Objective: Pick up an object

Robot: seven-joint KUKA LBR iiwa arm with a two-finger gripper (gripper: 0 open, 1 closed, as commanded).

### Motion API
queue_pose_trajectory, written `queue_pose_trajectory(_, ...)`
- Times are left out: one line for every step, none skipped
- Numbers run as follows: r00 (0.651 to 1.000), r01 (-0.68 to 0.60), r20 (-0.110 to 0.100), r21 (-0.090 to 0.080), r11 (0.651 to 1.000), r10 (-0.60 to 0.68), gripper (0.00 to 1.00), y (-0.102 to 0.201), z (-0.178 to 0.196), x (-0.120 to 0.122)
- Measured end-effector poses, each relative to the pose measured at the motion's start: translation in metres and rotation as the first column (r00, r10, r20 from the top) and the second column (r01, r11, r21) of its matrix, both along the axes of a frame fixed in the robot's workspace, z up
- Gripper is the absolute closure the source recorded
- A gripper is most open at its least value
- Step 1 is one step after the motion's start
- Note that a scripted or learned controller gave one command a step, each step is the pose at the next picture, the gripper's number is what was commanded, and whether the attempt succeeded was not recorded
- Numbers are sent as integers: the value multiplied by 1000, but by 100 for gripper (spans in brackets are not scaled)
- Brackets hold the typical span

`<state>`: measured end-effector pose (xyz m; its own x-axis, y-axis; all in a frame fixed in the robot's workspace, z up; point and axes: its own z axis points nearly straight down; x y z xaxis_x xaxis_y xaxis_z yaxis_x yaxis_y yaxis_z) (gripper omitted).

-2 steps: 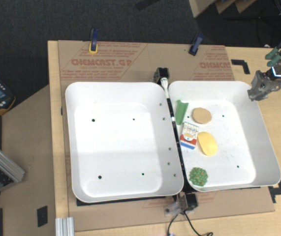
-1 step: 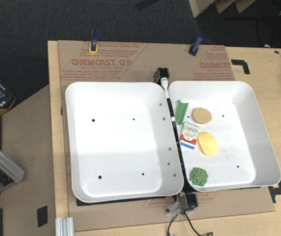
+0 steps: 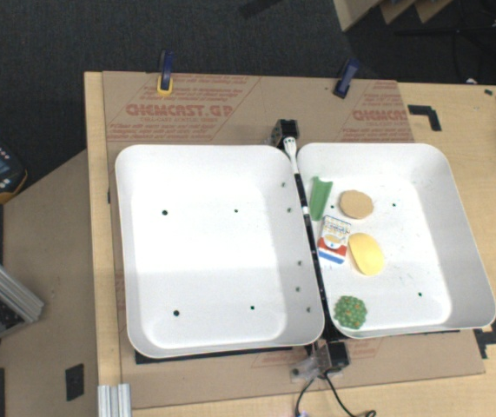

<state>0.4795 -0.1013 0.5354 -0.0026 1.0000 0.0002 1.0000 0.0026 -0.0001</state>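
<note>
Camera view: red "CHEMCAST" lettering across bench cardboard (image 3: 230, 102); end effector state unclear.

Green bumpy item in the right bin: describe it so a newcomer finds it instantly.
Start at the right bin, whose objects cluster along its left side near the divider. Follow that cluster down to the bin's near edge: the green bumpy item sits lowest, below the yellow oval piece. It is round and knobbly like a broccoli head, unlike the flat green strip at the top.
</note>
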Motion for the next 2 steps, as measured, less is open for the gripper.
queue_pose_trajectory(1000, -3, -1, 1, 1000, 3, 100, 44, 0, 0)
queue_pose_trajectory(1000, -2, -2, 0, 1000, 2, 100, 93, 0, 0)
